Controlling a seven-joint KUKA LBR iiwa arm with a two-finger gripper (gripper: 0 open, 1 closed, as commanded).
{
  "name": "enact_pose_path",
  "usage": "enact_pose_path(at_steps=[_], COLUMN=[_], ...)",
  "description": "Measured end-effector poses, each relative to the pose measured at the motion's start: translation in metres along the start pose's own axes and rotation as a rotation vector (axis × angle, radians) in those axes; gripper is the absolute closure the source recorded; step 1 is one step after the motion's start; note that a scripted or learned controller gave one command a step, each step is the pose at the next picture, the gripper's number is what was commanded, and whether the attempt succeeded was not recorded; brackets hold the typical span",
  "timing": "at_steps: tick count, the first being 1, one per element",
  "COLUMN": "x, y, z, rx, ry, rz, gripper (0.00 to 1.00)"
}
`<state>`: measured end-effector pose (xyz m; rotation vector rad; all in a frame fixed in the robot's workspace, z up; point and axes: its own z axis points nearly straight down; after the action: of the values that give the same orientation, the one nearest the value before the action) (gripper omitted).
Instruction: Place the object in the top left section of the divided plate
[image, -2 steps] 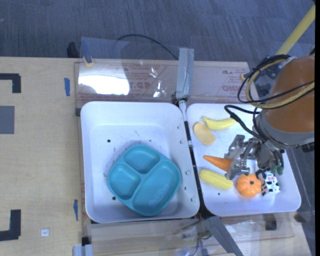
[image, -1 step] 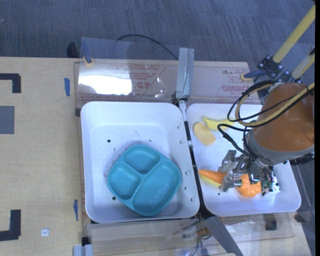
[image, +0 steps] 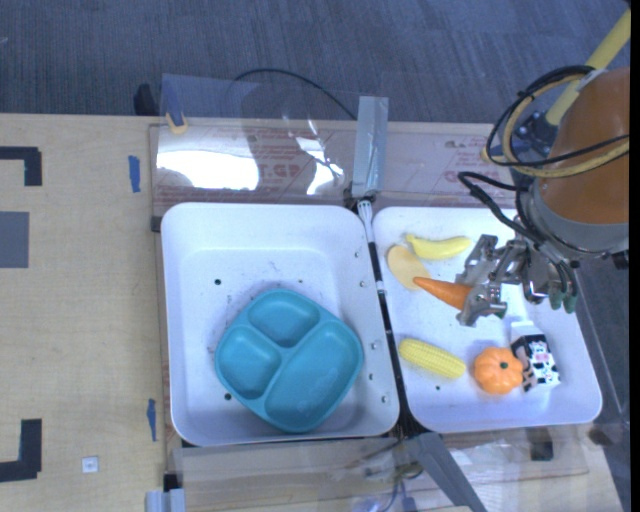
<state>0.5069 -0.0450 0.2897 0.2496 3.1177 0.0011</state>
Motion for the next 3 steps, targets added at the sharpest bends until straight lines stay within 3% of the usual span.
enact_pose_path(at_steps=[1,2,3], x=[0.024,-0.02,-0.001], y=[-0.042,-0.083,0.013], z=[0.097,0.202,0.102], rx=[0.002,0.001,-0.002], ry=[0.019,0.003,0.002], rz=[0.017,0.017,-0.199], gripper=[1.0,1.0,1.0])
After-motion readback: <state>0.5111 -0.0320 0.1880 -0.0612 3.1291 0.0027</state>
